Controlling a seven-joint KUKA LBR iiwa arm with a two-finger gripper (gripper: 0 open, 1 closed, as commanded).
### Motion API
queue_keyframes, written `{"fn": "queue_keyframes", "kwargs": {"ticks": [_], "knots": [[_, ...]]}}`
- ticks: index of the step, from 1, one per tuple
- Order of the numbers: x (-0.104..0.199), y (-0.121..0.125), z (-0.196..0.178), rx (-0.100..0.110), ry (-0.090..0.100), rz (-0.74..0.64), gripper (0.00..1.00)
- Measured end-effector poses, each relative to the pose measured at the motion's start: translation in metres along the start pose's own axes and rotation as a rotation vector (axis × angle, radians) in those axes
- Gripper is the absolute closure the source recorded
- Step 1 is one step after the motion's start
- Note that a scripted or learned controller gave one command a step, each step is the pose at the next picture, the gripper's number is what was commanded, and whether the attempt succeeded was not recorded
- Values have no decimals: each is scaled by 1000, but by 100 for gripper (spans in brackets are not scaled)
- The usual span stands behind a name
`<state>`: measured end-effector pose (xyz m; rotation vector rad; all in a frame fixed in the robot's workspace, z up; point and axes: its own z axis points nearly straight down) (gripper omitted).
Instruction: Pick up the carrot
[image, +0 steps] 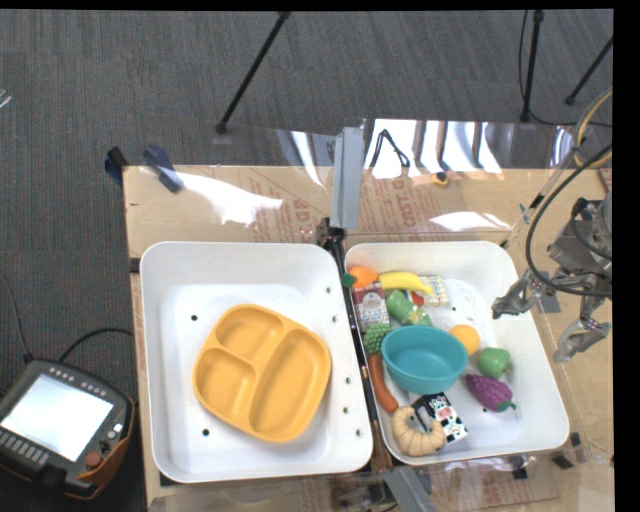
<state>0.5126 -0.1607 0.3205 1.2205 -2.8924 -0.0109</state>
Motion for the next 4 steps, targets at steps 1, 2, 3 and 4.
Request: {"fn": "queue_keyframes", "kwargs": {"ticks": [1,2,3,4], "knots": [[-34,-51,142,-14,6,5,0],[-65,-94,237,2,-1,101,0],[-68,-92,230,-2,-3,97,100],[-71,-91,224,-6,-4,94,100]]}}
